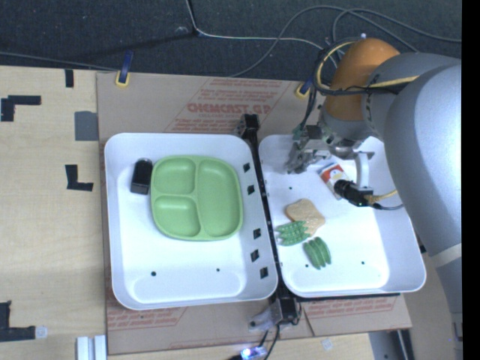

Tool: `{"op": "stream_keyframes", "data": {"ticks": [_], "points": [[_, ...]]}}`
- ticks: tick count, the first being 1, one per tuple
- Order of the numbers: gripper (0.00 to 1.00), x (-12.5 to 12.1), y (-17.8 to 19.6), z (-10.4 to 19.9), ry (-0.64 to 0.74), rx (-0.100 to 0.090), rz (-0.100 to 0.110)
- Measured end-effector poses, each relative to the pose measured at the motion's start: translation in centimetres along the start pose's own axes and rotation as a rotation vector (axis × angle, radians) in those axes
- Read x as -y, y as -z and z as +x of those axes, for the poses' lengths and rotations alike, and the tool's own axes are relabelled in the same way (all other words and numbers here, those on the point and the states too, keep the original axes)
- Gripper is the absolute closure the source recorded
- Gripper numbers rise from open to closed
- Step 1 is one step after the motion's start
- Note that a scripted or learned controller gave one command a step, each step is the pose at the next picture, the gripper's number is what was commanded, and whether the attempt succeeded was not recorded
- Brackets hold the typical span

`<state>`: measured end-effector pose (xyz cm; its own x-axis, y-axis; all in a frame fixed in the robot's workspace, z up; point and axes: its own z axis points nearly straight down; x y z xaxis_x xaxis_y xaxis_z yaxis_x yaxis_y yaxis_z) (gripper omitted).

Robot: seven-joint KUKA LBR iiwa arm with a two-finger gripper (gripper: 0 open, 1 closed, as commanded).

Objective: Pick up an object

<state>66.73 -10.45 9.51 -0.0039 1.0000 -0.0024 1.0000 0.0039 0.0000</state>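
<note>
My gripper (301, 160) hangs over the far left part of the right bin (375, 276), below the orange wrist band. A tan, bread-like piece (304, 213) lies in the middle of that bin, nearer the camera than the gripper. Beside it sit a light green ridged toy (292, 233) and a darker green pod (318, 252). A small red and white object (331, 174) lies just right of the gripper, partly under the wrist. Nothing shows between the fingers.
The left bin (127, 276) holds a green divided plate (197, 197) and a small black block (141, 176) at its left. Black clips line the seam between the bins (259, 223). Cables run from the wrist across the right bin's far side.
</note>
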Motion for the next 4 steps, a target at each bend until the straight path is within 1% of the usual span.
{"op": "stream_keyframes", "data": {"ticks": [1,2,3,4], "points": [[1.00,-0.1,4.3,0.4,-0.002,-0.003,-0.003],[1.00,0.1,9.1,-0.4,-0.002,-0.002,-0.004],[1.00,0.0,15.5,-0.2,-0.002,-0.002,-0.005],[1.00,1.0,15.8,5.9,0.003,-0.004,0.001]]}}
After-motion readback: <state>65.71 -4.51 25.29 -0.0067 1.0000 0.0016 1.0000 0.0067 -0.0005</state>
